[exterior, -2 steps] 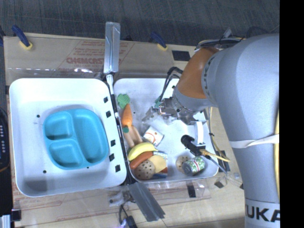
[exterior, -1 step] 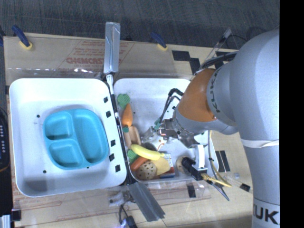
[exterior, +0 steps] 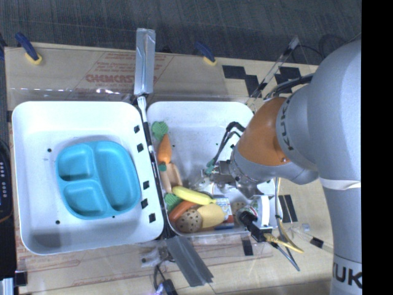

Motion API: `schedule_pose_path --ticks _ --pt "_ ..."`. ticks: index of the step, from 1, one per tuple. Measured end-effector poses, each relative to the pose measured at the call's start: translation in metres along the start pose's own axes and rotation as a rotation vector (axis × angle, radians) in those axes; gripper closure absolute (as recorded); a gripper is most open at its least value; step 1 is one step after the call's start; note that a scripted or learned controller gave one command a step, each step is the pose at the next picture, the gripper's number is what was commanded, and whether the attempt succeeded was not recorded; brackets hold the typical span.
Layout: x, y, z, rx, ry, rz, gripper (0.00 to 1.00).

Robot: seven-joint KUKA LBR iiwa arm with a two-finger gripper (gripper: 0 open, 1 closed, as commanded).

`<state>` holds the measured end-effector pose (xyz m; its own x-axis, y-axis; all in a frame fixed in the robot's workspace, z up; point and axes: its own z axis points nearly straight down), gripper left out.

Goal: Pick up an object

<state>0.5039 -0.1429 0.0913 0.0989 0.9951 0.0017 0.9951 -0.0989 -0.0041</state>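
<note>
Camera view: banana (exterior: pixel 192 195) beside tool (exterior: pixel 212 176).

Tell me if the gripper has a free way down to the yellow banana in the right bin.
Probably yes. The banana lies on top of the toy-food pile along the right bin's left side, with nothing over it. The gripper hangs just to its right, above the bin floor, so a short shift toward the pile should reach it.

Even overhead light, moderately bright. Left bin (exterior: pixel 37 121) shows mild glare on its white floor; soft shadow along its lower wall. Slight overall softness, fine detail grainy. Dark floor (exterior: pixel 184 5) underexposed.
</note>
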Motion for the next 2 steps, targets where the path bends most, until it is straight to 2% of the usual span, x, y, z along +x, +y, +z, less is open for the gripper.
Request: schedule_pose_path --ticks 1,2 --pt "0.0 0.001 -0.01 0.001 0.001 -0.003 1.0" --pt "0.012 0.055 -0.134 -0.009 -0.002 0.015 1.0"
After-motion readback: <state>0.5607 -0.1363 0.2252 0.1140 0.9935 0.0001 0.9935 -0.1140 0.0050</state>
